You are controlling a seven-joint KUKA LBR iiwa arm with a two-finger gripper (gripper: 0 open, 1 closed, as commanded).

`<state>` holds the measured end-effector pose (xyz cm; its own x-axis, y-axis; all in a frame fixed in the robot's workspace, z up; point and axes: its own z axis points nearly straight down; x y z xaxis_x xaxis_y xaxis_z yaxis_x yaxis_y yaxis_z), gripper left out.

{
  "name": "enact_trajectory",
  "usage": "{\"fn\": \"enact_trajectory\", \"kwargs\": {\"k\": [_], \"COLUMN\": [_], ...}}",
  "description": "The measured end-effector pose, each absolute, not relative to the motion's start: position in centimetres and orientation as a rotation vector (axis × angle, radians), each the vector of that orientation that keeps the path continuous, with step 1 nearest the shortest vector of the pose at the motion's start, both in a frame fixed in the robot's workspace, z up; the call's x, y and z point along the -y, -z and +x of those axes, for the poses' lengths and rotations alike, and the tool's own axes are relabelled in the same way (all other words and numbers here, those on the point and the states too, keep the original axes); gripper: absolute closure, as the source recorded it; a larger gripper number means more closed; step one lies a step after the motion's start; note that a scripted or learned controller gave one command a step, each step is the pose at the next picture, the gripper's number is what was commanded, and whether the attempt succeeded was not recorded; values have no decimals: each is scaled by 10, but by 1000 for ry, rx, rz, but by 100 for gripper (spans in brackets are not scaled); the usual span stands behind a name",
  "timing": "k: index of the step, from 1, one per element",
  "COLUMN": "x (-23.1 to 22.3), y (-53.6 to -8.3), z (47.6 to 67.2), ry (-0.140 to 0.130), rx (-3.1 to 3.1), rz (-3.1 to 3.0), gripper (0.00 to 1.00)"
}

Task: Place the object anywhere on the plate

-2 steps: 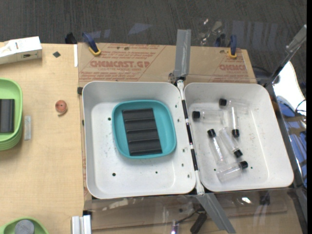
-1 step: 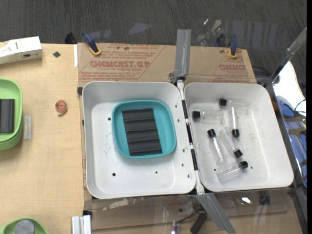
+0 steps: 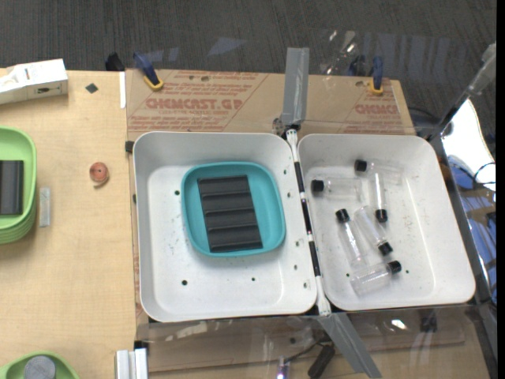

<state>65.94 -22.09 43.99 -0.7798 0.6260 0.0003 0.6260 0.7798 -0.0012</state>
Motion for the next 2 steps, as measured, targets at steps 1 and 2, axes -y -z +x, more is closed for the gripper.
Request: {"fn": "enact_trajectory", "kwargs": {"k": [1,2], "x": [221,221], "y": [-440,-439], "z": [653,652], "ry": [-1,0], "rx": [3028,3086], "rz": [-835,-581], "gripper": [0,0]}}
